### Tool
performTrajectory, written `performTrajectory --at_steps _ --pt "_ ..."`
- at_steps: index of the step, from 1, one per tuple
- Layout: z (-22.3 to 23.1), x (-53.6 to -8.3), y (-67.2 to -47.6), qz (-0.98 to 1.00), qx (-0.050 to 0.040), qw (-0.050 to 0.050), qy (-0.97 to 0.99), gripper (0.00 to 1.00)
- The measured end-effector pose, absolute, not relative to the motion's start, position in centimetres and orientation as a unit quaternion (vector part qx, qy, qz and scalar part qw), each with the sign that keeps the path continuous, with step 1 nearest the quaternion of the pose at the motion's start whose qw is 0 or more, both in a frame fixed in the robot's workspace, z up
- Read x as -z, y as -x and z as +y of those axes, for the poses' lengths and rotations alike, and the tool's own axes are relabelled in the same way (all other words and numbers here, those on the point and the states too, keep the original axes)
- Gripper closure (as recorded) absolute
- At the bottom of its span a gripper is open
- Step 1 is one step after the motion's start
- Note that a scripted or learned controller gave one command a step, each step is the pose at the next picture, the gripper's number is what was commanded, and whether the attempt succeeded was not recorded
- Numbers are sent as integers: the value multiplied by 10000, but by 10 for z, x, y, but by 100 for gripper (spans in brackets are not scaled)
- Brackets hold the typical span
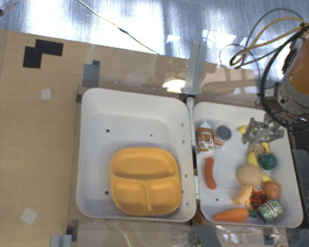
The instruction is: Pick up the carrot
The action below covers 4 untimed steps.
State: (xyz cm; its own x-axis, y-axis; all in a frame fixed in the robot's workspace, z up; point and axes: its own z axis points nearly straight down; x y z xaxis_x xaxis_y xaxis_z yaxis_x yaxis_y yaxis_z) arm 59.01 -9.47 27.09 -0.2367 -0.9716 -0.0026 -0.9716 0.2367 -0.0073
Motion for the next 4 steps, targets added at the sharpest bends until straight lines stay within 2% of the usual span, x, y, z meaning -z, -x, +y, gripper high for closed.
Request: performTrajectory --at_steps 1,2,3,4 --pt "-118 -177 -558 7076 0 14 7066 100" --pt "-159 -276 -517 4639 50 20 8859 100" --pt "-107 -292 -577 5064 24 40 8623 100" --pt "-22 -183 -551 3926 -15 22 9197 100"
